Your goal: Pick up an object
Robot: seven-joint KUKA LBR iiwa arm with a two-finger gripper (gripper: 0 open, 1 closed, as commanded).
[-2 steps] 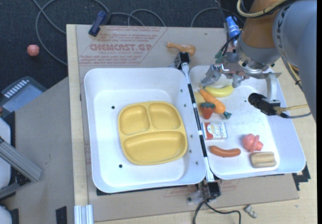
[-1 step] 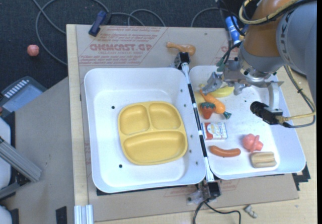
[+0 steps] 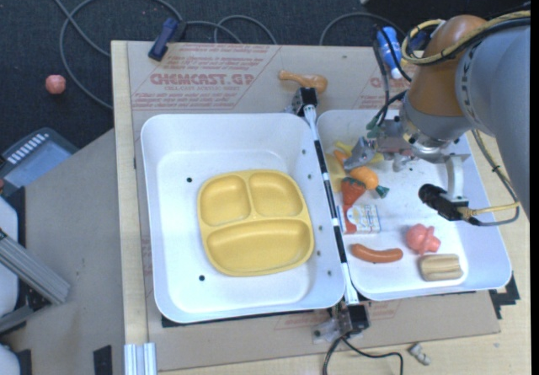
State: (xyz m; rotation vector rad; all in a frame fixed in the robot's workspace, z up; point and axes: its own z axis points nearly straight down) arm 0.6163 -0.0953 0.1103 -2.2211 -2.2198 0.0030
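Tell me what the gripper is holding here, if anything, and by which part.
It cannot be told. The gripper is low in the right bin, right above an orange toy, but no hold shows.

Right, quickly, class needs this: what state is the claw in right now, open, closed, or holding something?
Claw: low in the right bin, over the toy foods near the orange piece; open or closed cannot be told.
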